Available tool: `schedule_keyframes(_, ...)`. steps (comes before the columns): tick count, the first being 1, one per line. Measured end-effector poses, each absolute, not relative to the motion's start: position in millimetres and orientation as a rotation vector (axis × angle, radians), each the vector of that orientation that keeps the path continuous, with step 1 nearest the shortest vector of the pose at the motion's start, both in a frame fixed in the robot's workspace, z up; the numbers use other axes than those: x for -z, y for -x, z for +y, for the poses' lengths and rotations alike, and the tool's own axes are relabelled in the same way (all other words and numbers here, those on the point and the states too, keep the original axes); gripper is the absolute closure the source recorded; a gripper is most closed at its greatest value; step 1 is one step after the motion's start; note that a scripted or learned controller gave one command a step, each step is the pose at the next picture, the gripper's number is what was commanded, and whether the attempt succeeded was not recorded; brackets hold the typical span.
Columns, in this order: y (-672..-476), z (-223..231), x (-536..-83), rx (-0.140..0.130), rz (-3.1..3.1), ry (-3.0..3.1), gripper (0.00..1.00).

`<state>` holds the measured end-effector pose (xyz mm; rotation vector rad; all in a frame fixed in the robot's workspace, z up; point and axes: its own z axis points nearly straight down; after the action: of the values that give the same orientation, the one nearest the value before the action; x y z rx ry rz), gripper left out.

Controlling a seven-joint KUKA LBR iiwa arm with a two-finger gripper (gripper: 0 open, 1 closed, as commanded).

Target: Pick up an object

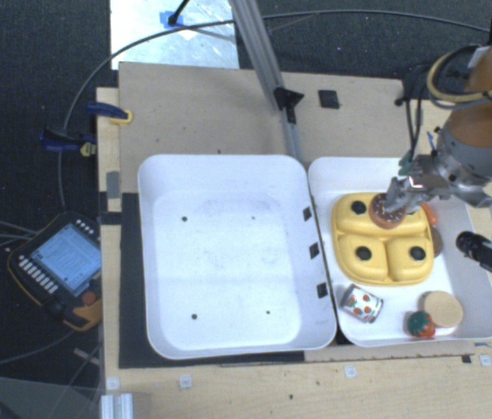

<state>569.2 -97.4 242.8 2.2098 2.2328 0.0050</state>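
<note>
- The pick looks unfinished — nothing is seen lifted clear of the right bin point(490, 317), and every item there appears to rest on the bin floor or on another item.
- The hand point(394, 206) is low over the right bin, its tip down at the upper right part of the yellow four-lobed tray point(384, 250), where a small brown round piece point(388, 217) sits just under the tip.
- Whether the hand is spread or closed I cannot tell — the tip is small and dark against the brown piece, and no object shows plainly gripped in it.
- As a judgement, the step in hand is the descent or the closing on a target; the lift is left to do.
- The likeliest target is the brown round piece or the yellow tray beneath it, both touching or nearly touching the tip.
- Other candidates lie well apart from the hand, toward the near edge of the same bin: a small patterned cup point(361, 303) on its side, a green and red ball-like toy point(419, 324), and a tan round disc point(442, 308) just beside that toy.
- The left bin point(154, 260) holds nothing that could serve.
</note>
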Motion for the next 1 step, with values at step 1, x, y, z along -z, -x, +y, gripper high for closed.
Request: schedule_keyframes(1, -559.2, -53.7, -232.9, -0.001, 2.232, -2.212, 1.0)
